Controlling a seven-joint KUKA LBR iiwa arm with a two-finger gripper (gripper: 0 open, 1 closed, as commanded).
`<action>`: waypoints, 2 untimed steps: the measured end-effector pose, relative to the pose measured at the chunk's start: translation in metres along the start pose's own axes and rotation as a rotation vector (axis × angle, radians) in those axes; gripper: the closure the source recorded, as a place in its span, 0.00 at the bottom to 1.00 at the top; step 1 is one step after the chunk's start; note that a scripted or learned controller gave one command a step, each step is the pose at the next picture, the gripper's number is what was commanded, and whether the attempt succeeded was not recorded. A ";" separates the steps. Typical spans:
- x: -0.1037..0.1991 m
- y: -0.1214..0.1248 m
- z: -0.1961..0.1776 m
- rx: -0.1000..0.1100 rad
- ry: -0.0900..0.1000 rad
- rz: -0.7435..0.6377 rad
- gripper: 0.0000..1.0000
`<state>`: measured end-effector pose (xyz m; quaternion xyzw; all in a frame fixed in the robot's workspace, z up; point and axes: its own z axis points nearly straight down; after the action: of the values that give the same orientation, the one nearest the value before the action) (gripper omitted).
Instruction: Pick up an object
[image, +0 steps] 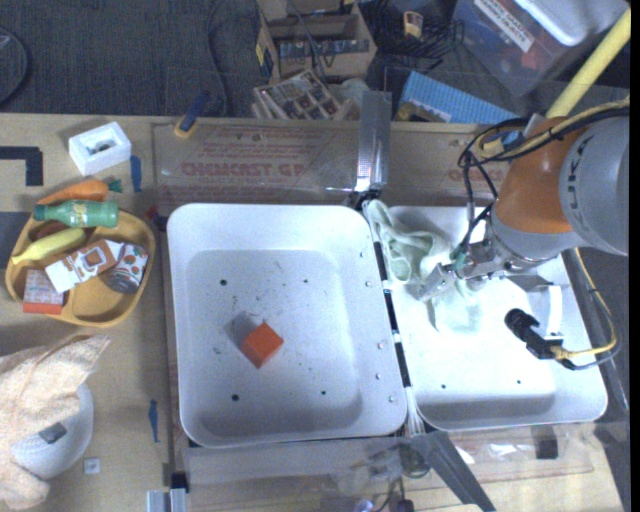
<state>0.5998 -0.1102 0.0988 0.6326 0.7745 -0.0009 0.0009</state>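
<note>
Orange block alone mid left bin, easy target. My pincer right of block, low over crumpled cloth; can't tell grip state.

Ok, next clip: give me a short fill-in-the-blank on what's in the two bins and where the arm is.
1. The orange block lies in the ____ bin.
2. The gripper is over the ____ bin.
3. The pale green cloth sits near that bin's ____ left corner.
4. The band above the arm's wrist is ____.

Missing words: left; right; upper; orange
</note>
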 end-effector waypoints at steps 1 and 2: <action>0.003 -0.022 0.010 -0.012 -0.001 -0.099 0.00; 0.000 -0.022 0.002 -0.015 -0.003 -0.094 1.00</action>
<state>0.5784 -0.1146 0.0972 0.5956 0.8032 0.0038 0.0067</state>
